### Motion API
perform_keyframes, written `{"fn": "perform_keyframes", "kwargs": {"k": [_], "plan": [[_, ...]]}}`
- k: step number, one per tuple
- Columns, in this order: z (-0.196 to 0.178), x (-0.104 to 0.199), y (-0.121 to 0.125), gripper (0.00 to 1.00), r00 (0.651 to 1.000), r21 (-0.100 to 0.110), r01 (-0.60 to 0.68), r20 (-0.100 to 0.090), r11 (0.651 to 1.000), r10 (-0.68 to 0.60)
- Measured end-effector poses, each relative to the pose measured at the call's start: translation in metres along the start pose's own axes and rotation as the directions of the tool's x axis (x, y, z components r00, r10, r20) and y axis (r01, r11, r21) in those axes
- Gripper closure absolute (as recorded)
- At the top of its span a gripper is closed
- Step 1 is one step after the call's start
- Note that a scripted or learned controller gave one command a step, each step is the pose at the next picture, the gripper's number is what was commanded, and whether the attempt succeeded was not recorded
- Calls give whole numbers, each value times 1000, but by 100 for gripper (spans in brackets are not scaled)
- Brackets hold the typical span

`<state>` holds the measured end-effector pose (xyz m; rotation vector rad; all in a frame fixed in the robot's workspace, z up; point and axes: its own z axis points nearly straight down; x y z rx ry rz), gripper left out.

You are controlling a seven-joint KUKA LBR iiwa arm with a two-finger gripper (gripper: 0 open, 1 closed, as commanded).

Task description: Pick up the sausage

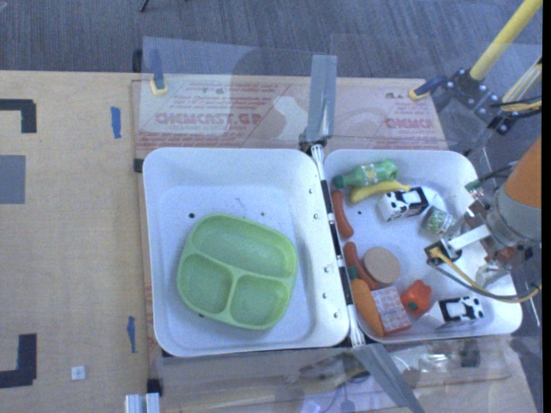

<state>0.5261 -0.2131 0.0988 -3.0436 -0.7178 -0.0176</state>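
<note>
Gripper (pixel 497 261) over the right bin's (pixel 455 172) right side.
I see the sausage (pixel 342 214) by its left wall, well apart; grip state I can't tell.

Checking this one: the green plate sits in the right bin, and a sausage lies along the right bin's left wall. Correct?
Not quite. The camera view shows the plate in the left bin, not the right bin. The rest holds: a sausage lies along the right bin's left wall.
</note>
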Motion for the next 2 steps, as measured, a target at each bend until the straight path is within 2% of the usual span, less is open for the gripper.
{"fn": "perform_keyframes", "kwargs": {"k": [1, 2], "plan": [[8, -30, -19, 0, 988, -2, 154, -10, 988, -154], [10, -34, -19, 0, 984, -13, -180, -4, 984, 180]]}}
